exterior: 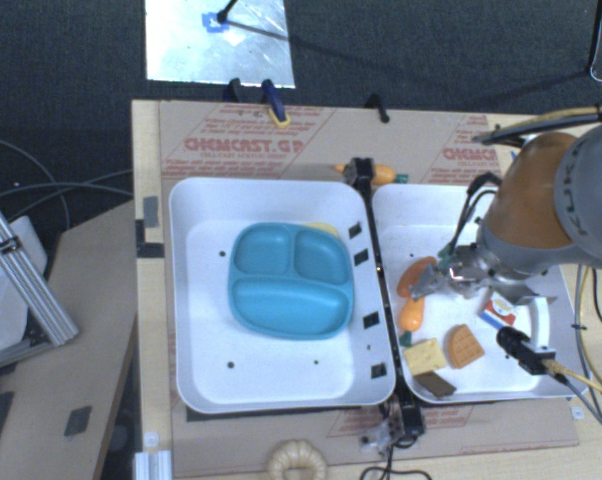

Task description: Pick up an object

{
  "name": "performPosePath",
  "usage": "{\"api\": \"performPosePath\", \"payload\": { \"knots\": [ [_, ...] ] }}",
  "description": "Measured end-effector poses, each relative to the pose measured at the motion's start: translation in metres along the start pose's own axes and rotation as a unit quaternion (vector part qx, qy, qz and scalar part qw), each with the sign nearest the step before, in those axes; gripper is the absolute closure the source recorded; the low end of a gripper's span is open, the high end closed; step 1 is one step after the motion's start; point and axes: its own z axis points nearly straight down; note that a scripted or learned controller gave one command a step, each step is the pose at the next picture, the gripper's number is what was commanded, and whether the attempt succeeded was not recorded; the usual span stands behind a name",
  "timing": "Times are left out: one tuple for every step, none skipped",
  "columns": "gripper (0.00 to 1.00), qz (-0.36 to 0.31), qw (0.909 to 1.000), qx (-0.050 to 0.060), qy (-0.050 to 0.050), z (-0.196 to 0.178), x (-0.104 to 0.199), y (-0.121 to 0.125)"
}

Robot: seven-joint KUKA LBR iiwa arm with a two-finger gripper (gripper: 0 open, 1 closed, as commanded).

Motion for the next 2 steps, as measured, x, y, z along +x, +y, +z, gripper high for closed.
{"api": "performPosePath", "payload": {
  "knots": [
    [0.00,0.000,1.0000,-0.001,0.000,0.029,0.000,0.000],
    [1.00,0.000,1.0000,-0.002,0.000,0.018,0.000,0.001]
  ]
}}
